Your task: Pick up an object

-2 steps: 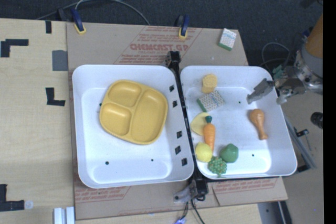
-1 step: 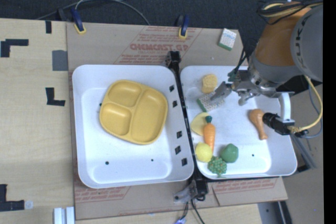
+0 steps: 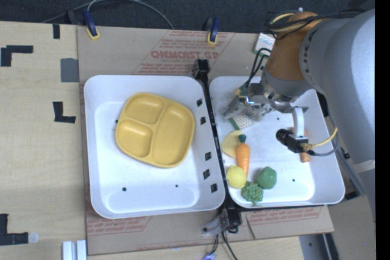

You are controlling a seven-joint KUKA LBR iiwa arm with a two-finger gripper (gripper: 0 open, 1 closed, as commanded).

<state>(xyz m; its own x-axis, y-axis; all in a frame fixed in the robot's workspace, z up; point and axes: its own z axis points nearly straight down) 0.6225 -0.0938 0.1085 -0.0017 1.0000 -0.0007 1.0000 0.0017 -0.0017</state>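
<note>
The right bin [image 3: 317,192] holds toy food near its front left: an orange carrot [image 3: 243,157], a pale yellow piece [image 3: 231,143], a yellow lemon [image 3: 236,176], a green round vegetable [image 3: 266,177] and a broccoli floret [image 3: 252,193]. My gripper [image 3: 244,108] hangs over the bin's back left part, just behind the carrot and the pale piece. Its grey fingers point down and left. A small white patterned item [image 3: 244,122] lies under them. Nothing shows between the fingers.
The left bin [image 3: 97,131] carries a yellow divided plate [image 3: 155,129]. The grey arm with its orange band [image 3: 292,55] covers the right bin's back right. A black cable fitting [image 3: 291,139] hangs over the bin's middle right. Blue clamps [image 3: 212,30] sit on the bench's back edge.
</note>
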